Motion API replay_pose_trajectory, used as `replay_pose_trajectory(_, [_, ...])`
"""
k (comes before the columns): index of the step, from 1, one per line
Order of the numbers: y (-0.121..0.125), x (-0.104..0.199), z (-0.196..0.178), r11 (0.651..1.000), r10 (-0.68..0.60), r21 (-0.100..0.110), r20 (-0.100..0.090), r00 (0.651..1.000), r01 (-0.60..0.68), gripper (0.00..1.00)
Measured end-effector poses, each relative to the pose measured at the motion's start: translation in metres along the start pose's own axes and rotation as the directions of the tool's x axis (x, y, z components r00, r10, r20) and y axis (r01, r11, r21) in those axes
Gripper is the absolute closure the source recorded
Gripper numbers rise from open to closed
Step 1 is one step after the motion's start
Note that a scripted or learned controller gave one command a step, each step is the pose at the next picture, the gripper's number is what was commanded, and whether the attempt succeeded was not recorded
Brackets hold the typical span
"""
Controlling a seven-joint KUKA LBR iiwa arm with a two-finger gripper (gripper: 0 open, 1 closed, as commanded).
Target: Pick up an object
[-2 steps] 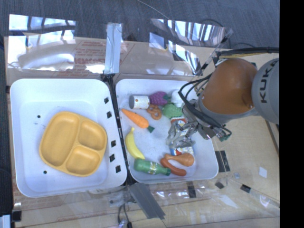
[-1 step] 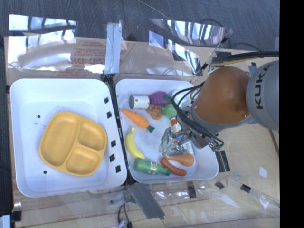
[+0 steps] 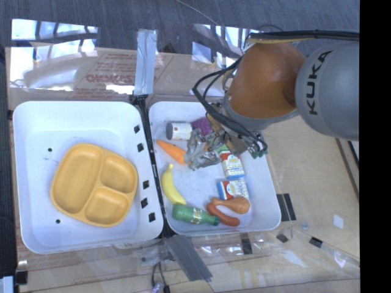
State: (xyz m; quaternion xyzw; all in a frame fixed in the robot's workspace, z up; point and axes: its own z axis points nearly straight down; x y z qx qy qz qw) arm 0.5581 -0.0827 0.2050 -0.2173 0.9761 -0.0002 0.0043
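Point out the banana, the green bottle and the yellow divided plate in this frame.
banana (image 3: 173, 187), camera view, middle of its curved body.
green bottle (image 3: 190, 213), camera view, middle of its body.
yellow divided plate (image 3: 93, 184), camera view, ridge where its compartments meet.

White "KUKA" lettering on the grey arm (image 3: 327, 87), red print on cardboard (image 3: 110, 72) illegible

Yellow divided tray (image 3: 93, 184), white bins (image 3: 29, 126), orange carrot (image 3: 171, 151), yellow banana (image 3: 172, 187), green bottle (image 3: 193, 214), purple item (image 3: 201, 125)
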Motion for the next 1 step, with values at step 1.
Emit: replay_pose_trajectory(1, [0.0392, 0.0499, 0.013, 0.988, -0.156, -0.005, -0.009, 0.988, 0.156, 1.0])
